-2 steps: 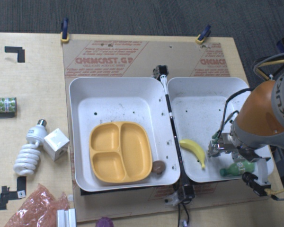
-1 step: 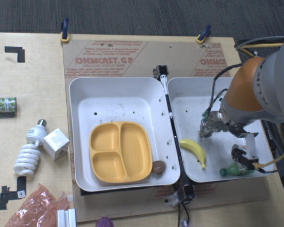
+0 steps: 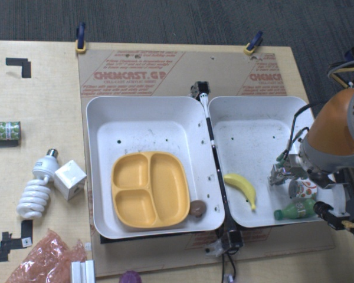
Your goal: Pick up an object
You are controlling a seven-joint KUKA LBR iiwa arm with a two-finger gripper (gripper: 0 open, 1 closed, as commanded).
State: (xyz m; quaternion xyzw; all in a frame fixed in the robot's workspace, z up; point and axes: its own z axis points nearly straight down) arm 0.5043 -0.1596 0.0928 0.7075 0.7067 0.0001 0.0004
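Pale surface [image 3: 41,99], two white bins: your gripper [image 3: 281,173], finger state indeterminable, hovers lower right over green bottle [image 3: 295,210] near banana [image 3: 242,188]; approach step, descent next.

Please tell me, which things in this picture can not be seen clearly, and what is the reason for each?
- Gripper, camera view: small and dark among cables; open or shut cannot be told.
- Round object beside the gripper: partly covered by the arm, so its kind is unclear.
- Green bottle: its far end is hidden under the arm.
- Small brown object by the yellow plate: too small to identify.
- Purple object: cut off by the bottom edge.
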